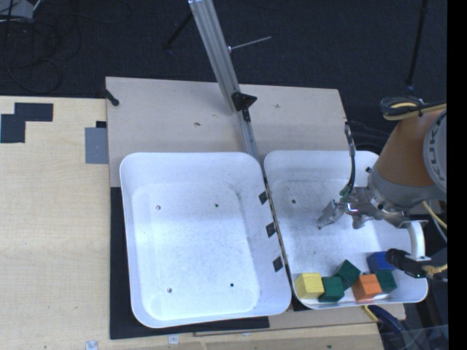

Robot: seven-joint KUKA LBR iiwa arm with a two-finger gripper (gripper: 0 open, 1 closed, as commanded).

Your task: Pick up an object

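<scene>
Two white bins; five blocks: one yellow, two green, one orange, one blue.

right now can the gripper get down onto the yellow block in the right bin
Probably yes. The yellow block sits uncovered near the right bin's front-left corner, a green block touching its right side. The gripper hangs above the bin floor with nothing between them; the bin wall may crowd it.

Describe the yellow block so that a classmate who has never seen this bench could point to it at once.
Start at the right-hand white bin and look along its near edge, where a small cluster of coloured blocks lies. The yellow block is at the left end of that cluster, nearest the left-hand bin. Its neighbours are green, orange and blue; it is the sole yellow one.
</scene>
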